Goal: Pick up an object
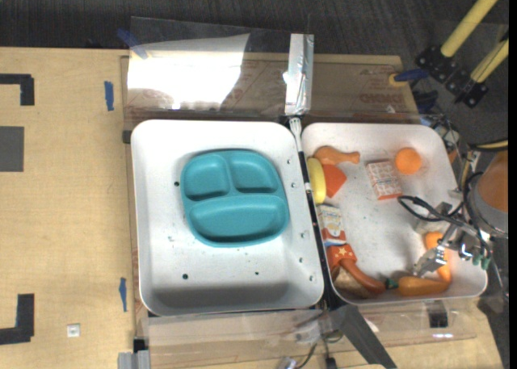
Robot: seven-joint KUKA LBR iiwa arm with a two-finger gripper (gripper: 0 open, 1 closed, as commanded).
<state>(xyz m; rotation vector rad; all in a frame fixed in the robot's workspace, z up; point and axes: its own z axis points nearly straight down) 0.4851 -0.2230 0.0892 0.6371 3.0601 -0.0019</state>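
You're looking at two white bins side by side. The left bin (153, 222) is holding a teal divided plate (234, 196), sitting near its middle, flat.

The right bin (363, 132) is carrying the clutter. Along its left wall: a yellow piece (314, 179) touching an orange-red piece (333, 178), with a tan-orange item (338, 154) just above them in the upper left of that bin. Below those, a printed packet (332, 222) is lying against the wall, and a red star-marked item (343, 254) is sitting under it. An orange ball (409, 161) is sitting in the upper right of the bin, with a small patterned box (383, 178) just left of it. Along the bottom edge, a brown sausage shape (363, 278) is lying beside an orange carrot-like piece (420, 284).

The arm is coming in from the right edge of the frame, orange band (494, 190) showing at mid-right. The gripper (436, 258) is sitting low in the lower right corner of the right bin, just above the carrot-like piece and beside a small orange item (435, 239). Black cables (424, 210) are looping just above it. Can't tell how its jaws are standing or whether anything is between them; too small and cluttered.

Yellow-handled gear (477, 12) is lying in the upper right of the frame, off the bench.
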